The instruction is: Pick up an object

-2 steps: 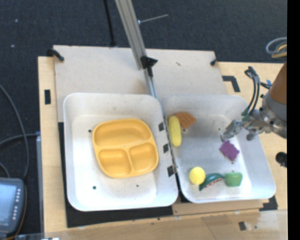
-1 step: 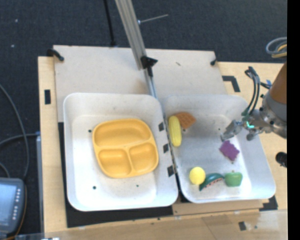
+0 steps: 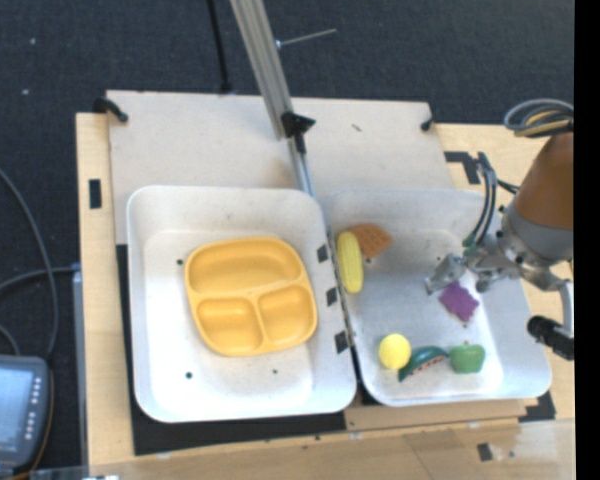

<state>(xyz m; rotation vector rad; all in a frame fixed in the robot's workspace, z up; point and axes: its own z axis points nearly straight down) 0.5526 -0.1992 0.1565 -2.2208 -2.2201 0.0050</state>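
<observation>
End effector (image 3: 467,273) low over the right bin (image 3: 400,218), at that bin's 3 o'clock side, reaching in from the right under the arm's orange band (image 3: 550,190). Metal fingers (image 3: 443,274) splayed somewhat apart, but how far open cannot be told from this slant. A small purple object (image 3: 461,301) lies directly beneath the fingertips, touching or nearly so; whether it is gripped cannot be told. Two shallow white bins side by side on the bench (image 3: 180,133), smooth plastic, rounded corners. Left bin (image 3: 160,218): one yellow divided plate (image 3: 250,295), glossy, three compartments, sitting near centre. Right bin: six pieces counted. One yellow corn cob (image 3: 350,261), elongated and ribbed, at 10 o'clock along the left wall; one orange-brown wedge-like piece (image 3: 372,238) touching its upper end; one round yellow ball-like fruit (image 3: 394,350) at 7 o'clock; one dark teal curved piece (image 3: 426,360) just beside it; one green apple-like piece (image 3: 467,358) at 5 o'clock; the purple object at 3 o'clock. One ribbed aluminium post (image 3: 260,48) slants up from the seam between the bins toward 12 o'clock.
</observation>
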